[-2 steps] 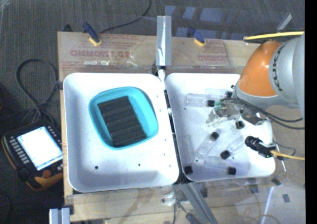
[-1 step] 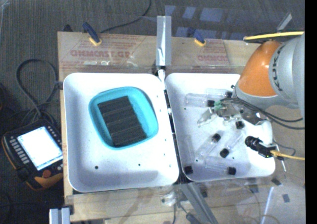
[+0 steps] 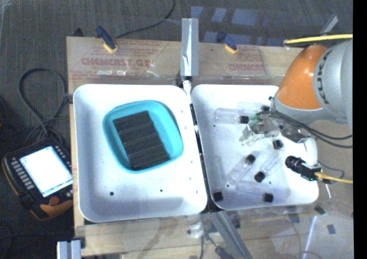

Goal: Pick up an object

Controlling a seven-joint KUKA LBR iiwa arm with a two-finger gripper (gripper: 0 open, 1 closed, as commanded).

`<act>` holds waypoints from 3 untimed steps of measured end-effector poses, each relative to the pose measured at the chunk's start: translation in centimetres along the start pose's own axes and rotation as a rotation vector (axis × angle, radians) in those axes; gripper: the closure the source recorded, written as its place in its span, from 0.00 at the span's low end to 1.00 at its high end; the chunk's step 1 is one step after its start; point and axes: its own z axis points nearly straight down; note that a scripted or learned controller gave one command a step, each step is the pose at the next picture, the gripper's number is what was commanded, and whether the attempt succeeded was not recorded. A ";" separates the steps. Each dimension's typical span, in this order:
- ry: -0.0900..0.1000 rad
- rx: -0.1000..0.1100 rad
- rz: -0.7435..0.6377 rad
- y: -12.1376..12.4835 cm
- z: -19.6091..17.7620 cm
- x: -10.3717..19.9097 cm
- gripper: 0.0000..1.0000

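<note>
Clear plastic tubes (image 3: 252, 171) with black caps lie scattered in the right bin (image 3: 209, 137), where the gripper (image 3: 259, 128) reaches down among them — whether it is released or clenched, I cannot tell. In the left bin (image 3: 86, 195) sits a teal bowl (image 3: 114, 137) holding a dark ribbed block (image 3: 140, 139). Both glossy white bins rest on a wooden bench (image 3: 126, 60) above grey carpet (image 3: 57, 0) — a pendant (image 3: 40, 175) lies at left.
</note>
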 end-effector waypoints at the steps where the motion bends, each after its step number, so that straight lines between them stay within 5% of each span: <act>1: 0.000 0.000 0.000 0.0 0.0 0.0 0.00; 2: 0.002 0.031 -0.109 9.9 3.3 -1.4 0.00; 3: -0.003 0.045 -0.114 9.5 2.6 -1.7 1.00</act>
